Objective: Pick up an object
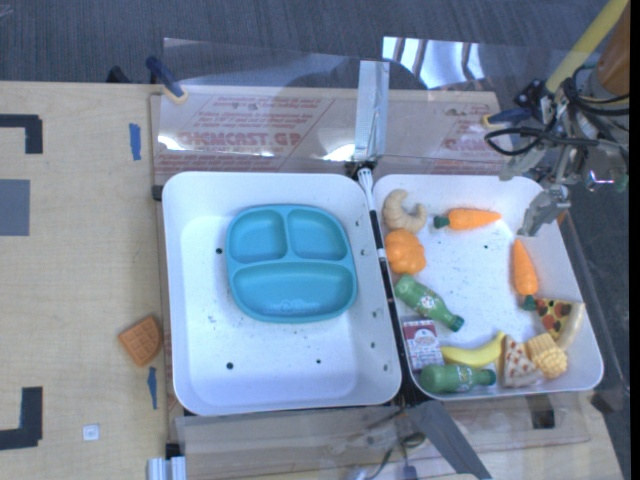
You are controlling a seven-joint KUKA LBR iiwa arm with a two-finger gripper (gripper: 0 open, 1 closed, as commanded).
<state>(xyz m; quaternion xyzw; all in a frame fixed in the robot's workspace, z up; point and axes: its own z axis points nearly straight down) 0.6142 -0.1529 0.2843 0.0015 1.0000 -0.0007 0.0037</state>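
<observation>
My gripper [540,213] hangs over the back right corner of the right bin [470,268], with nothing visibly in it. Just in front of it lies an orange carrot [525,268], and a second carrot [470,218] lies to its left. The bin also holds a beige knobbly piece [403,208], an orange pepper [405,253], a green bottle [428,303], a red packet [422,343], a banana [472,352], another green bottle [455,376], two pizza slices [556,316] [515,360] and a corn cob [547,353].
The left bin [190,298] holds a blue divided plate [290,263]. A brown waffle piece [141,340] lies on the wooden bench to the left of the bins. Clear plastic sheeting [300,108] stands behind both bins. Cables [520,128] hang near the wrist.
</observation>
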